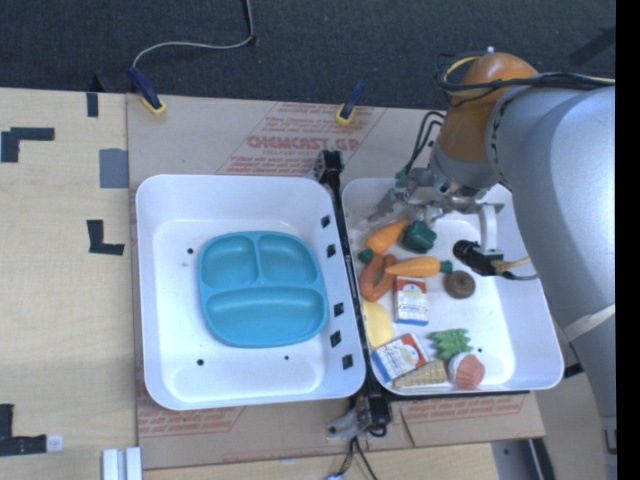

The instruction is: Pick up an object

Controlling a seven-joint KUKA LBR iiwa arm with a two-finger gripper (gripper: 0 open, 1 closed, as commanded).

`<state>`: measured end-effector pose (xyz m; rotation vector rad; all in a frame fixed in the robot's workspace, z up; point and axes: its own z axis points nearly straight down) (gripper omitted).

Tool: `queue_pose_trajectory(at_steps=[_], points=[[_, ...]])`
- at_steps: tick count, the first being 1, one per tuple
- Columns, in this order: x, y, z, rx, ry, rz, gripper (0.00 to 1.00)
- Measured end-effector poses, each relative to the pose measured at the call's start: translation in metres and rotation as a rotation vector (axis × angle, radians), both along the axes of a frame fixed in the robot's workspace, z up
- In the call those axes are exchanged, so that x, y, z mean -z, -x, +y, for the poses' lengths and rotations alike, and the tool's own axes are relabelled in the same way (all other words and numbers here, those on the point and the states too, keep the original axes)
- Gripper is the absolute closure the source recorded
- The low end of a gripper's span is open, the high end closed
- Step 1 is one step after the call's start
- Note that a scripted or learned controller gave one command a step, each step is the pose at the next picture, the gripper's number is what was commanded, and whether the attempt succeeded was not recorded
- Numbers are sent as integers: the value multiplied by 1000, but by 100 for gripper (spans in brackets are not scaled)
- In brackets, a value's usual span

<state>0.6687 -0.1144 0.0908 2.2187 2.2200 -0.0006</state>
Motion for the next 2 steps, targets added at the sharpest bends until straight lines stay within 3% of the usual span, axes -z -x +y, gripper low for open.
queue_pose_trajectory(at_steps=[2], points=[[5, 28, 16, 0, 0, -1, 0]])
